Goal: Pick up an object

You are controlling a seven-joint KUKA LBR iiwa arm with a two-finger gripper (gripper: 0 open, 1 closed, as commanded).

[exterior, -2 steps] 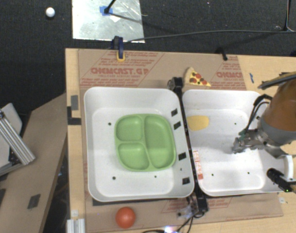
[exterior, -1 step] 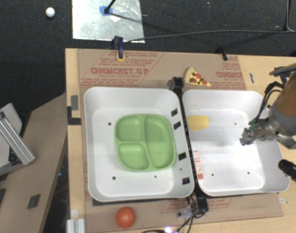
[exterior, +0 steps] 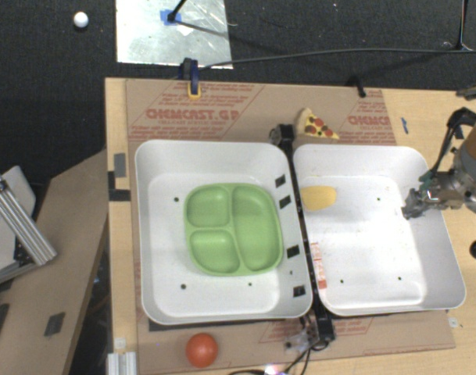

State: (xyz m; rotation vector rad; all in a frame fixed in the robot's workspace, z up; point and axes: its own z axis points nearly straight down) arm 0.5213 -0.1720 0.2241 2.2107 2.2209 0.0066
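1. Hand (exterior: 413,204) sits at the right edge of the right bin (exterior: 378,291), low over the bin's wall, well apart from anything it could take. Whether it is open or closed: cannot tell, too small and dark. Nothing seen in its hold.
2. Likeliest target: a yellow object (exterior: 318,198), lying on the right bin's floor near the left wall, close to the divider between the bins.
3. Left bin (exterior: 163,287) carries a green divided plate (exterior: 233,228), flat, roughly centred.
4. Outside the bins on the counter (exterior: 363,112): a pizza-slice toy (exterior: 316,125) just behind the bins, a red ball (exterior: 201,349) in front of the left bin.
5. Risks, as judged: the hand must cross the whole bin floor; a descent too near the left wall could strike the wall or divider clips. The yellow object looks low and rounded, so it may squirt sideways or be missed. Starting this close to the right wall, the hand could also catch the rim on moving off.
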